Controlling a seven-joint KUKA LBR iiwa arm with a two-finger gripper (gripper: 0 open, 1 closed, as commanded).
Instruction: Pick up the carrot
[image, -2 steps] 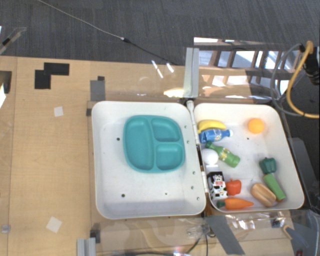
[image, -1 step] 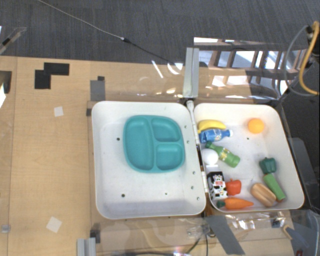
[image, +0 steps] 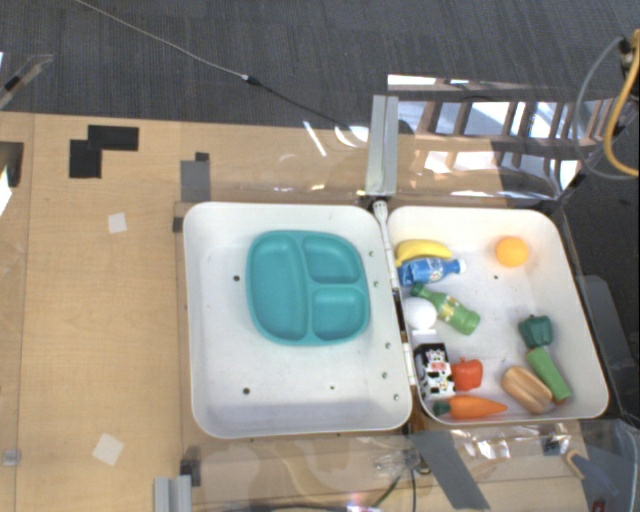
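Observation:
The carrot (image: 477, 407) is a small orange cone lying flat along the near wall of the right bin (image: 560, 245), pointing right. It touches a black-and-white carton (image: 433, 372) on its left and lies just below a red tomato-like piece (image: 468, 374).
The right bin also holds a banana (image: 423, 250), a blue can (image: 430, 270), a green bottle (image: 449, 311), a white egg (image: 419, 315), an orange (image: 512, 252), a green pepper (image: 536, 329), a cucumber (image: 549, 372) and a bread roll (image: 527, 389). A teal divided plate (image: 306, 286) lies in the left bin (image: 215, 330).

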